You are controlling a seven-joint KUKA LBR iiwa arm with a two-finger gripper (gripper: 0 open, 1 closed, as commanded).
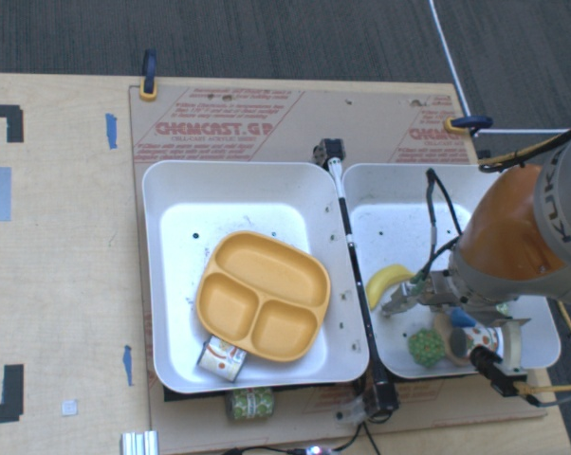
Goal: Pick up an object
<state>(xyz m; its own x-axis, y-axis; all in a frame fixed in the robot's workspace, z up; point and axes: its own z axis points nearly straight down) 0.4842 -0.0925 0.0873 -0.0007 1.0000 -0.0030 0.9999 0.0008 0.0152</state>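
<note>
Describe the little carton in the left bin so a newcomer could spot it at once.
Start at the left bin, the one holding the big yellow divided plate. Follow the plate to its near left corner, where a small white carton with red-orange print lies tilted, tucked against the plate's edge. It is the only white boxy item in that bin.

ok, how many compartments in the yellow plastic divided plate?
3: yellow plastic divided plate in the left white bin has one long upper section and two smaller lower ones, left and right.

arm point(527, 230) cut off at right edge, hand point(414, 297) fingers unclear, banana point(385, 281) partly hidden
</note>
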